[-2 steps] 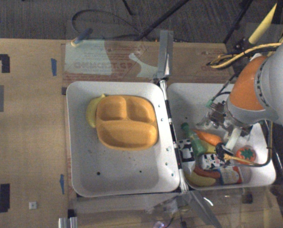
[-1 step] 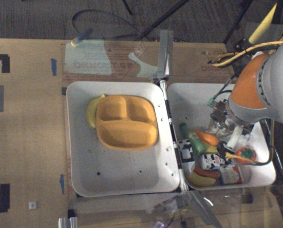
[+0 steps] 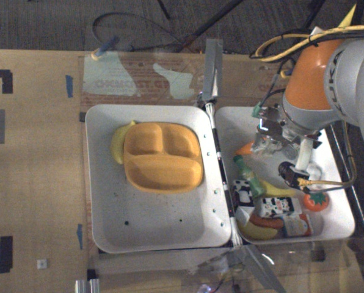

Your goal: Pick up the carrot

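1. End effector [image 3: 270, 140]: hangs over the upper-left part of the right bin [image 3: 338, 221], as the camera sees it, on the grey arm with its orange band. Open or closed: cannot tell from this angle.
2. Carrot [image 3: 245, 149]: lies in the right bin, just left of the end effector and partly hidden beneath it. Only a short orange stub shows.
3. Carrot axis: the visible part runs at a slant, from lower-left to upper-right in the view, and its upper end passes under the end effector. Cannot tell which end is the tip. Cannot tell whether the end effector touches it.
4. Count, carrot: 1.
5. Other items in the right bin, all nearer the camera than the carrot:
   - 1 green item [image 3: 243, 166], just below the stub.
   - 1 yellow banana [image 3: 278, 190].
   - 1 black-and-white patterned carton [image 3: 248, 193].
   - 1 white carton [image 3: 273, 207].
   - 1 round orange-red fruit with a green top [image 3: 316, 202].
   - 1 red-orange box [image 3: 298, 225].
   - 1 yellow-and-red piece [image 3: 260, 228] at the front wall.
6. Left bin [image 3: 157, 221]: 1 orange sectioned tray [image 3: 163, 157] with three compartments. 1 yellow item [image 3: 117, 145] peeks out from the tray's left edge. Both are well apart from the end effector.
7. Bins: 2, side by side on the tan table [image 3: 35, 163].
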Motion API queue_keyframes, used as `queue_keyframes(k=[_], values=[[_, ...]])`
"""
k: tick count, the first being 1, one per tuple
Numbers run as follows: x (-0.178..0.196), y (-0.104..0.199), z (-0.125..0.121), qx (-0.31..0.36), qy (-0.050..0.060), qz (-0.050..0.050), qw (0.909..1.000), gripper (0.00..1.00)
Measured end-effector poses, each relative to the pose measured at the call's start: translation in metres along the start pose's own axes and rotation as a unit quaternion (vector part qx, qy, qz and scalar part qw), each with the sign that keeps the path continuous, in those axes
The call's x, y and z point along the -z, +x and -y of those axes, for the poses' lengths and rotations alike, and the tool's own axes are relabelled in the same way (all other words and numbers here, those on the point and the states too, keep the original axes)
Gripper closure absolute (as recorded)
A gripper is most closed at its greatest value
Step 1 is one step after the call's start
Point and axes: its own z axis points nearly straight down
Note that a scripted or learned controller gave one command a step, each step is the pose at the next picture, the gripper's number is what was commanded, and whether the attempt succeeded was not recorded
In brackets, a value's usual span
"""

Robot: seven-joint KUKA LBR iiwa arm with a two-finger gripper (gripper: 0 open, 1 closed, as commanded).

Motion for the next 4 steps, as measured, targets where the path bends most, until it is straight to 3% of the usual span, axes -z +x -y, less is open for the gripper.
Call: queue_keyframes(k=[1,2,3,4], values=[[0.0,0.011,-0.046,0.122,-0.001,0.001,0.9925,1.0],[0.0,0.011,-0.046,0.122,-0.001,0.001,0.9925,0.0],[-0.079,-0.052,-0.051,0.008,-0.003,-0.002,1.0,0.0],[-0.097,-0.056,-0.064,0.023,-0.004,-0.001,0.9997,0.0]])
